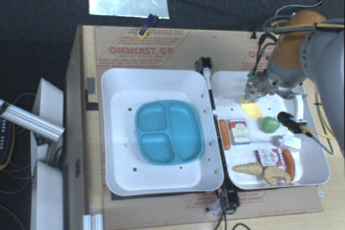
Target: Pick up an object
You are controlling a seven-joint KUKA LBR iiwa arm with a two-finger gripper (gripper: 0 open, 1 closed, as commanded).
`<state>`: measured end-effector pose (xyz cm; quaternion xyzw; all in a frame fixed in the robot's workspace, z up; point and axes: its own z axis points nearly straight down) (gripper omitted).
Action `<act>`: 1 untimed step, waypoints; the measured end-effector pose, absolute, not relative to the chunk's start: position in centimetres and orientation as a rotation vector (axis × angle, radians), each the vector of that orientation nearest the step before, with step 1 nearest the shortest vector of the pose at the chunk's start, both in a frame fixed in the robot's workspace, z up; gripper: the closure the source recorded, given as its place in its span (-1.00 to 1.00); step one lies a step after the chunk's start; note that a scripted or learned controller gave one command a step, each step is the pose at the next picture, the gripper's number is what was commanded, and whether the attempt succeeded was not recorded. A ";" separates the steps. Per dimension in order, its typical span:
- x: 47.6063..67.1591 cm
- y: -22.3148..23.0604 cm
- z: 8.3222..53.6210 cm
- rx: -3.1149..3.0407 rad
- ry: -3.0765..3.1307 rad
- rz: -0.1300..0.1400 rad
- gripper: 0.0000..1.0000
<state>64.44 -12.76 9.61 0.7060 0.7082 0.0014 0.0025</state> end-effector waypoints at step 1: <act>64.4 -12.8 9.6 2.214 2.222 0.004 -1.00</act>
